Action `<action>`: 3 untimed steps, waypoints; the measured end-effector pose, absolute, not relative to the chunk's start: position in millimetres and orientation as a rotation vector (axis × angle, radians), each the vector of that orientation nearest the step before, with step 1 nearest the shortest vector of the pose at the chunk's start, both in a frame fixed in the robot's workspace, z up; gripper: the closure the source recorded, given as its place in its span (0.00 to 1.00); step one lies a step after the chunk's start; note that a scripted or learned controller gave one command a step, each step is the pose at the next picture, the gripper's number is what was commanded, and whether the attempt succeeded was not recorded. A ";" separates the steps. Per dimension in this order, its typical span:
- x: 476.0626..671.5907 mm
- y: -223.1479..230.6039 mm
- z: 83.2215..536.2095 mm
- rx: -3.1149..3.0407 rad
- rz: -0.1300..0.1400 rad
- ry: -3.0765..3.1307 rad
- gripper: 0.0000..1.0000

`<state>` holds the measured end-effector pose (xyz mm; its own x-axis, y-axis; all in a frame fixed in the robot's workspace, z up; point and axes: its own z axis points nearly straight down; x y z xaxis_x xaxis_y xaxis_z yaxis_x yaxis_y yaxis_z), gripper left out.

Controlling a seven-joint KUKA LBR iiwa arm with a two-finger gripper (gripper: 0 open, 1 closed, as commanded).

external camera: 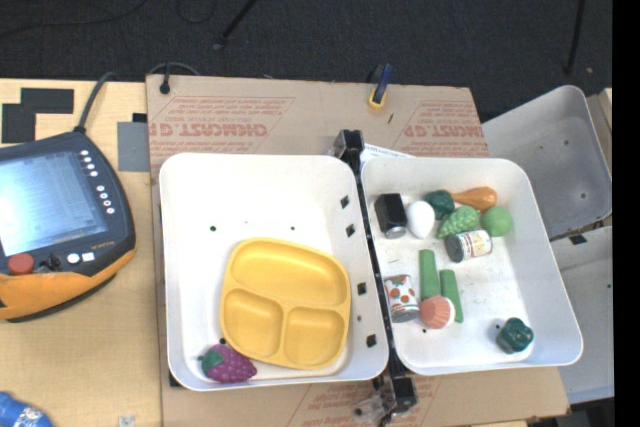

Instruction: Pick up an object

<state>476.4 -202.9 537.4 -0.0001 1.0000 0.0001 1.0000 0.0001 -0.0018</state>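
**Currently: objects sitting across two bins around the yellow plate**

Nothing is being lifted at this moment; every object is lying in a bin. The yellow plate [285, 305], with three compartments, is resting in the left bin [185, 215], and a purple grape bunch [228, 365] is touching its lower-left corner. All the other pickable things are lying right of the plate in the right bin [545, 235]. Nearest to the plate, a small can [402, 297] is sitting beside two green sticks [438, 280] and a pink round piece [437, 312]. Farther up and right of the plate, a black cylinder [390, 213], a white egg [421, 218], an orange carrot [475, 198] and a small jar [470, 245] are clustering together. A dark green pepper [514, 336] is sitting alone, farthest right of the plate. A control pendant [55, 215] is lying well left of the plate.
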 end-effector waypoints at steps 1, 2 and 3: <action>476.4 -212.8 537.4 -2.221 0.002 -2.221 1.00; 476.9 -211.4 537.4 -2.215 0.001 -2.226 1.00; 475.8 -202.0 537.4 -2.221 0.001 -2.219 1.00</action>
